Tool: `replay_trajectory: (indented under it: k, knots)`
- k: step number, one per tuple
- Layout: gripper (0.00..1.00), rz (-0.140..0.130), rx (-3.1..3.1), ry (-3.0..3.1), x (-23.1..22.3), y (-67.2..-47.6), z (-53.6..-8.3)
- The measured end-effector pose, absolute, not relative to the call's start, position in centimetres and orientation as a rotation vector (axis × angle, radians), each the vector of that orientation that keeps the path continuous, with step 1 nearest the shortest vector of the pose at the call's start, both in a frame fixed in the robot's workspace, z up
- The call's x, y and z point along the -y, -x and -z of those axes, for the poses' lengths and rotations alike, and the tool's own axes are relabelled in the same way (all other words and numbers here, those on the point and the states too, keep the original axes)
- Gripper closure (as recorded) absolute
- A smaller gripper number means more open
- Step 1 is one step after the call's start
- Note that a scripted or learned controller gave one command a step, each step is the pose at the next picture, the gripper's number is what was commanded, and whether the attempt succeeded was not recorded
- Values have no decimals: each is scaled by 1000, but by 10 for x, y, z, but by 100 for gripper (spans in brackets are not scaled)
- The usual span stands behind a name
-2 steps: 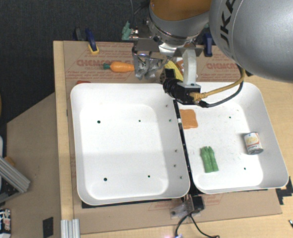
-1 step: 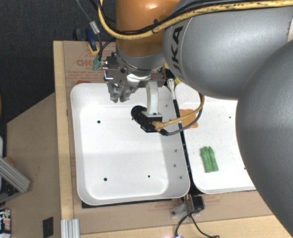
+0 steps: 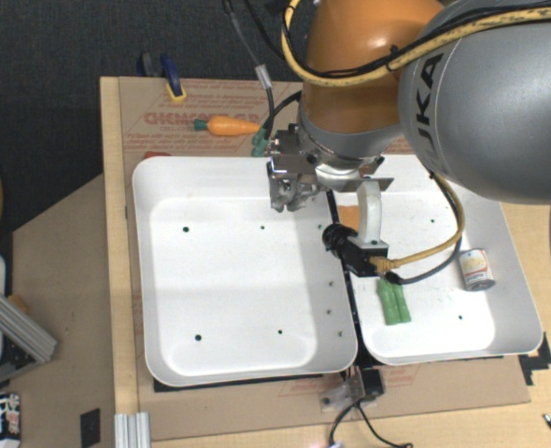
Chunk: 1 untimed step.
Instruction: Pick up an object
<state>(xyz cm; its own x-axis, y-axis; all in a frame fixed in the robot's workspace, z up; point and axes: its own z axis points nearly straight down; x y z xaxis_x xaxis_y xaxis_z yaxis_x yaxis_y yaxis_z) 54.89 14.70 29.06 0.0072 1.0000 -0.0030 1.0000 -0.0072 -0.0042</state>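
The green block [image 3: 394, 302] lies in the right bin [image 3: 462, 339], nearer the camera than the gripper [image 3: 289, 194] and to its right. A small can [image 3: 474, 269] rests on its side further right in that bin. The gripper hangs over the far edge of the left bin [image 3: 229, 278]; whether it is spread or pressed together I cannot tell. Beyond it and a little to its left, a toy carrot [image 3: 227, 126] lies on the tabletop [image 3: 135, 110].

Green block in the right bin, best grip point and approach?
Take the green block across its narrow width near mid-length, coming straight down. It lies flat, long axis running roughly up-down in view, tilted slightly. Its long sides look clear; the black fitting and yellow cable crowd its upper end, so stay lower.
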Motion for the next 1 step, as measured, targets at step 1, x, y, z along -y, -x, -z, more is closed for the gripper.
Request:
replay_trajectory:
  k: [1]
  knots:
    - [100,0,2225,2213,-211,-541,-280]
